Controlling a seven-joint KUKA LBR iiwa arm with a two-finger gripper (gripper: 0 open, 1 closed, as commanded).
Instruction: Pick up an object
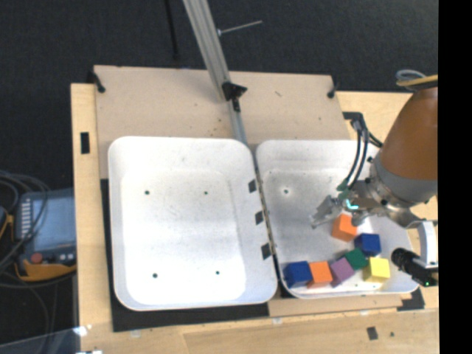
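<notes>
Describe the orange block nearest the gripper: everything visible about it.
The orange block is a small matte cube, seemingly foam or painted wood, tilted rather than square to the right bin. It lies on the bin floor just below the gripper, whose tips overlap its upper edge. A blue block sits close at its lower right; contact cannot be told.

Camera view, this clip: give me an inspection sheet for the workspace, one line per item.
Surface: wooden bench bearing a left bin and a right bin.
Job's things: in the right bin, orange block, blue cubes, green, yellow, purple, orange cube.
Clutter: nothing seen.
Grippers: tool above the orange block; grip cannot be judged.
Cables: black cables on the arm.
Surroundings: pendant, metal rail.
</notes>
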